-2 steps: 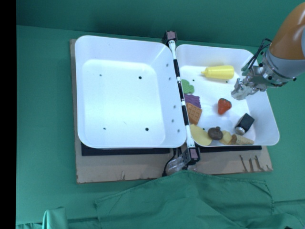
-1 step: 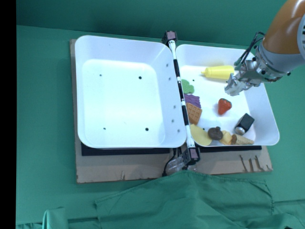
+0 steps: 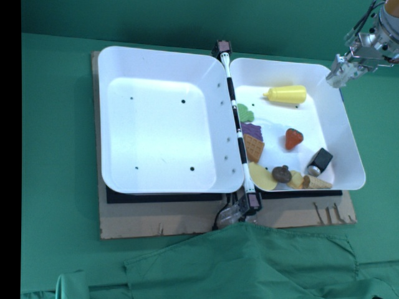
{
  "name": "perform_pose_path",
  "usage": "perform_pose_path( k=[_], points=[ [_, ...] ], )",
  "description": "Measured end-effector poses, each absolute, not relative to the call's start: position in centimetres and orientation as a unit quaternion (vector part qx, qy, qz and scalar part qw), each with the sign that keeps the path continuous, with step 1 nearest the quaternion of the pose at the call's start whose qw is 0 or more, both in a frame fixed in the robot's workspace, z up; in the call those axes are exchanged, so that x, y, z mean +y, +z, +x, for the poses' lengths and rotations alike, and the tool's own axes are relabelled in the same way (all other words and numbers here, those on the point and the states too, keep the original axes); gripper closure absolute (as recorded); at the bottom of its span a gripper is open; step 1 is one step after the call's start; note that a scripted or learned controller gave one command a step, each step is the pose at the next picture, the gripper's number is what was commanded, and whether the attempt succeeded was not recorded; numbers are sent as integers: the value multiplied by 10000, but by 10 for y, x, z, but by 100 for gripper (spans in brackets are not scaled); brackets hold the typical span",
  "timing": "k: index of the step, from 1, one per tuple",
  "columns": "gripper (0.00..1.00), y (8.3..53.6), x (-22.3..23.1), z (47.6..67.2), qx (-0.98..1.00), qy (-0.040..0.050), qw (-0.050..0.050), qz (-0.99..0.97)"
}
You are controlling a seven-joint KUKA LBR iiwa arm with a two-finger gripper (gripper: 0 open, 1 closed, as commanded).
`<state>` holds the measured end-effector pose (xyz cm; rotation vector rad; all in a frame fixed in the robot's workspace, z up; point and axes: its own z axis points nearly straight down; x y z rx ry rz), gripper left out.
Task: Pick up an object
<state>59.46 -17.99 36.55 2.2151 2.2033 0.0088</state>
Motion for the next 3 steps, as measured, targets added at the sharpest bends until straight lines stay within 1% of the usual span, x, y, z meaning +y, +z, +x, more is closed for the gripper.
perform_pose_path(
  k=[1, 2, 3],
  points=[
    [100, 385, -159, 607, 7064, 18, 46, 7078],
    [100, 383, -101, 650, 7081, 22, 32, 7061],
    [100, 356, -193, 602, 7022, -17, 13, 7120]
  ],
)
